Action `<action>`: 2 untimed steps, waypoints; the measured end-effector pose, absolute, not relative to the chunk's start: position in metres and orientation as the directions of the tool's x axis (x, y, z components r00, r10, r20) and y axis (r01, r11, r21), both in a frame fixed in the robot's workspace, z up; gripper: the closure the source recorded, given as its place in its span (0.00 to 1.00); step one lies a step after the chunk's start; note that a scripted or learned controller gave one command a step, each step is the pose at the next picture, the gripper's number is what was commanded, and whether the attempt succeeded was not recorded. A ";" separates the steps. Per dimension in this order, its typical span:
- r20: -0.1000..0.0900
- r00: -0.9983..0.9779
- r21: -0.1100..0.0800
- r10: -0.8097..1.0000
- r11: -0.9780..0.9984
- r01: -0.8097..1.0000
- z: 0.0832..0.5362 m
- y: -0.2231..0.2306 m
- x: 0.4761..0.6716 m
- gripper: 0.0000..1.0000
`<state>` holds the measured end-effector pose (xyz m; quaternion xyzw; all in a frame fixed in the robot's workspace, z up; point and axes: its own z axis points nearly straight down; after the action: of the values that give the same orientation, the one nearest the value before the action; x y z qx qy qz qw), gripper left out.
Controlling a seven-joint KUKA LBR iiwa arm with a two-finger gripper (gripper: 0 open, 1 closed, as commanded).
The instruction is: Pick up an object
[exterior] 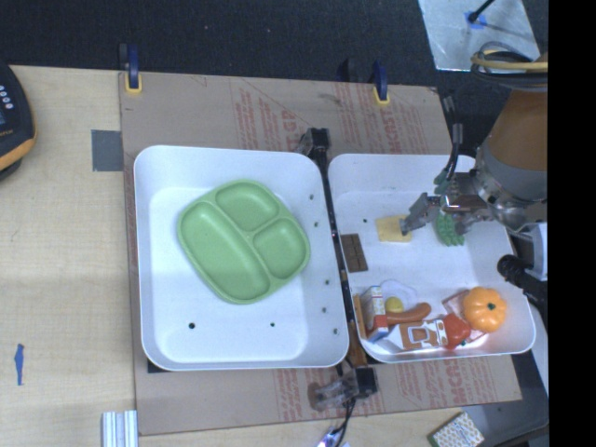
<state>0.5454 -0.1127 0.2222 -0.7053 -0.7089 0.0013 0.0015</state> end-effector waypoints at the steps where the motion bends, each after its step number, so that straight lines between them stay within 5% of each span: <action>1: 0.000 0.002 -0.005 1.000 -0.002 1.000 0.214 -0.199 0.512 0.00; 2: -0.004 -0.011 0.005 1.000 0.011 1.000 0.089 -0.208 0.606 0.00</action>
<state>0.6061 -0.2081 0.0888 -0.7032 -0.7109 -0.0001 -0.0032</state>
